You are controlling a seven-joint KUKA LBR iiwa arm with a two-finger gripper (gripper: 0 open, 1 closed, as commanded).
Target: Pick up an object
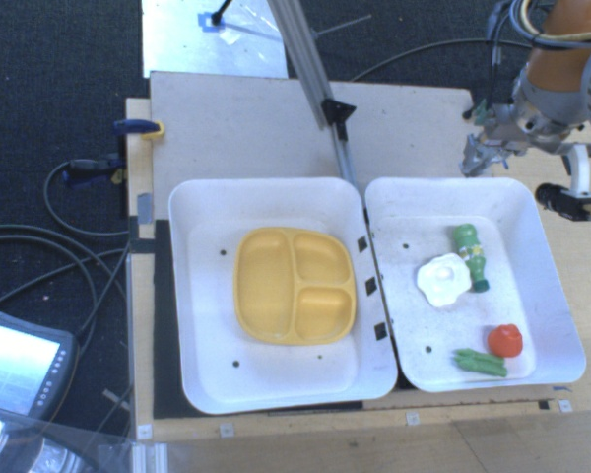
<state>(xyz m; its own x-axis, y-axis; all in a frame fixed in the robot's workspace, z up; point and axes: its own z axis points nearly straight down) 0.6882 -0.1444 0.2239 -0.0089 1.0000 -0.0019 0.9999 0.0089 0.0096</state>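
Objects for picking sit in the right bin [547, 254], four of them. Green bottle [469, 254] lies along the bin's middle, neck end toward the far wall. Fried egg toy [443, 280], white with a pale yolk, lies just beside the bottle on its left, touching or nearly touching it. Red tomato [505, 340] sits nearer the front right corner. Green bean pod [481, 363] lies just in front and left of the tomato, flat on the bin floor, close to the front wall.

Left bin [197, 215] holds a yellow divided plate [295, 286] with three compartments, lying flat near the bin's centre. The two bins meet along a seam with small black clips.

Gripper [478, 158] hangs above the far wall of the right bin, near its back right area, well apart from all four objects. Nothing is seen between its fingers. Whether the fingers are spread or closed cannot be told at this size and angle. Grey arm with orange band [571, 13] enters from the upper right.

Bench [246, 126] is pale board; a slanted metal pole [305, 47] crosses it from the top. Cables and a handheld pendant [15, 363] lie on the dark floor to the left.
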